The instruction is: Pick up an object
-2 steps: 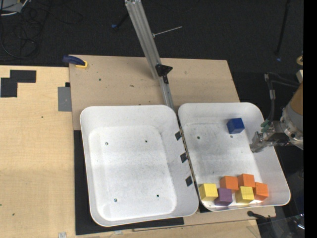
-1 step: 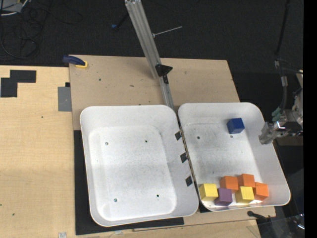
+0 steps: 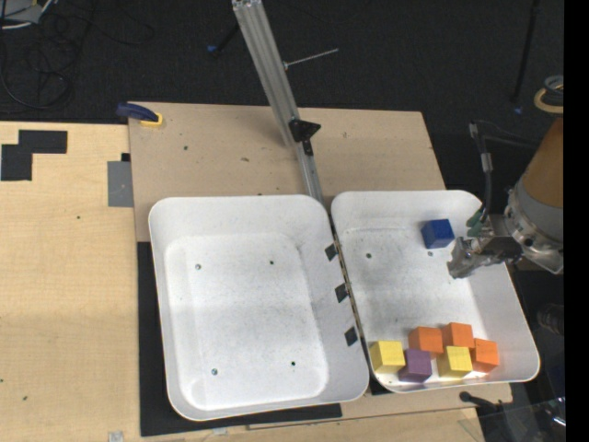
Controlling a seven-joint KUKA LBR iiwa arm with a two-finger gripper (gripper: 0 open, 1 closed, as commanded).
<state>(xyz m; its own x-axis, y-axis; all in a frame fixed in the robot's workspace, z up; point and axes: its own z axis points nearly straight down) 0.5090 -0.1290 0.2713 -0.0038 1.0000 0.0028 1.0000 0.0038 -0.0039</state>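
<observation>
white plastic formed both shallow bins on the wooden worktop (image 3: 230, 155), seen from the single overhead camera at a slant. the left bin (image 3: 179, 224) lay beside the right bin (image 3: 386, 208), the two touching along their inner rims, where small black clips sat. in the right bin, a blue cube (image 3: 437, 233) rested alone near the far right corner, and a cluster of blocks lay against the near rim: a yellow block (image 3: 388, 354), a purple block (image 3: 418, 366), a second yellow block (image 3: 455, 362) and orange blocks (image 3: 429, 339) packed together. the arm entered from the right, and its tool (image 3: 462, 258) hung low over the right bin, just beside the blue cube and on its near right side, apart from it as far as could be seen. whether the tool was open or closed could not be told, since it appeared as one dark grey mass; no object was visible within it. judged from this layout, the pick had not been made: every block lay on the bin floor, and the approach, closing and lift were left, with the blue cube the likeliest target.
</observation>
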